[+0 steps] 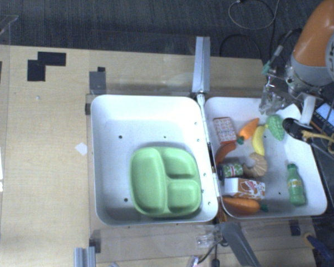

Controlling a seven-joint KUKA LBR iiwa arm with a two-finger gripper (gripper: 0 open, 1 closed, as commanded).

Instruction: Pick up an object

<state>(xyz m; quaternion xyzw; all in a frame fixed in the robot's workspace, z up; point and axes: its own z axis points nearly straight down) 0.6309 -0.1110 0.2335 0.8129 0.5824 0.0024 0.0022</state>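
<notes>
Nearest, at the bottom of the frame, the left bin (100, 149) holds a green divided plate (166, 181), and the right bin (317, 202) holds a carrot (242, 205), a carton (248, 188), a can (231, 169) and a green bottle (294, 184). Farther up lie a banana (258, 139), a small orange carrot (247, 129) and a green leafy toy (275, 127). At the upper right the gripper (271, 102) hangs over the bin's far edge, just above the leafy toy; whether its fingers are open I cannot tell.
</notes>
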